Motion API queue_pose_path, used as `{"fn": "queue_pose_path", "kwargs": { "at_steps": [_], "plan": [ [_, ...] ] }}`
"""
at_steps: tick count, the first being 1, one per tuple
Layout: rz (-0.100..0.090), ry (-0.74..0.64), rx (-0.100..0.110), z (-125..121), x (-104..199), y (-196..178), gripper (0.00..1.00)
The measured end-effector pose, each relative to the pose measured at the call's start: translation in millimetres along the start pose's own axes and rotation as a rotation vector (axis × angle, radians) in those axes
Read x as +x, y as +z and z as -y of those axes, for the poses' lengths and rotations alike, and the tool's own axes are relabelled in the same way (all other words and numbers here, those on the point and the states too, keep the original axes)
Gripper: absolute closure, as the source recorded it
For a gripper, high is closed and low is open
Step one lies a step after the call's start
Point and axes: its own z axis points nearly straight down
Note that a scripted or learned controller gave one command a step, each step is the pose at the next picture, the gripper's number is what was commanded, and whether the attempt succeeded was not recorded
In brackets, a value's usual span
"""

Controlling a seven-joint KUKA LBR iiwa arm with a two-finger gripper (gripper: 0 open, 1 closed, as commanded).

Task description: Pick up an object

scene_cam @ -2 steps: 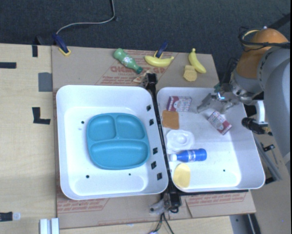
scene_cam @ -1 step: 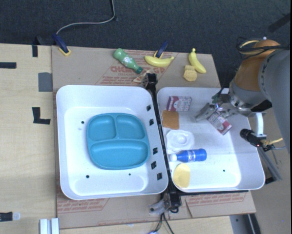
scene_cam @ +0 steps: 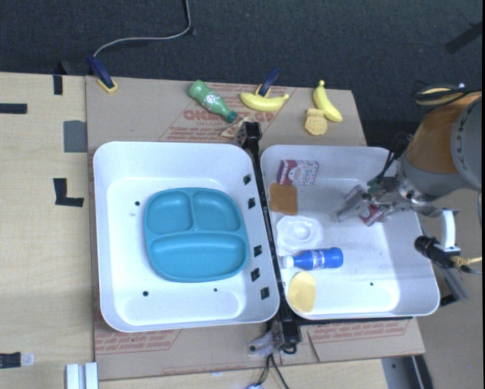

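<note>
The two-finger gripper sits low over the right shallow white bin, near its right wall, on the grey arm with the orange band. Its fingers are spread apart and nothing lies between them.

The loose objects lie to the gripper's left in the same bin:
- a maroon-and-white packet near the far wall;
- a flat brown square piece just below the packet;
- a white round lid-like item;
- a blue bottle with a white cap;
- a yellow rounded piece nearest the front wall.

The left shallow white bin holds a blue divided plastic tray.
</note>
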Motion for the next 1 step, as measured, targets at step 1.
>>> {"fn": "queue_pose_path", "kwargs": {
  "at_steps": [1],
  "plan": [
    [0.001,-0.001,0.001,-64.1,33.5,1.4,0.00]
  ]
}}
